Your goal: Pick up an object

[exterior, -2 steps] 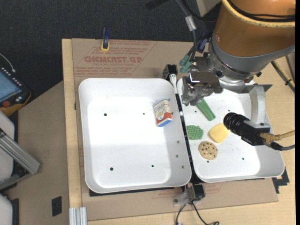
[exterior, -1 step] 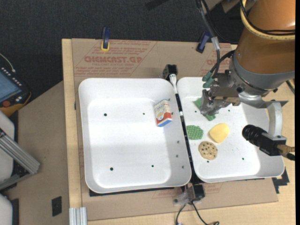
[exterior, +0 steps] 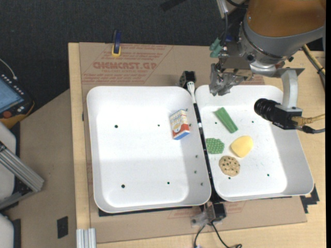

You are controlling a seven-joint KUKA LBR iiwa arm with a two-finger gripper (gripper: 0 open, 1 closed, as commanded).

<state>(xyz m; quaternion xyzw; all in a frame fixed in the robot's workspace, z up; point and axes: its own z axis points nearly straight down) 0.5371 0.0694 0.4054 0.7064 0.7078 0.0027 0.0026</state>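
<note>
A brown board (exterior: 129, 61) printed with red lettering covers the bench, set against dark carpet (exterior: 51, 14). Two shallow white bins sit side by side on the board, their inner rims touching along a black divider strip (exterior: 199, 138). That strip serves as the reference landmark below.

Left bin (exterior: 103, 154), to the left of the strip: one small carton (exterior: 180, 124), white with red and blue print, stands just beside the strip in the bin's upper right part. It leans slightly.

Right bin (exterior: 289, 169), to the right of the strip, holds four items. A green rectangular bar (exterior: 226, 119) lies flat and diagonal near the strip, toward the bin's far end. A green textured round piece (exterior: 215, 145) lies just right of the strip, nearer the camera than the bar. A yellow rounded piece (exterior: 241, 146) lies further right of it, close but apart. A tan cookie with dark specks (exterior: 229, 166) lies nearer the camera, just below both of them.

The arm (exterior: 279, 19), grey with an orange band, enters from the upper right. The gripper (exterior: 222, 88) hangs over the far rim of the right bin, a little right of the strip's far end and clear of all four items. Whether its fingers are spread or pressed together cannot be determined; no item is seen between them.

A black cylindrical fitting (exterior: 274, 112) with cable projects over the right bin's far right area. A blue and yellow clamp (exterior: 117, 44) grips the board's far edge.
</note>
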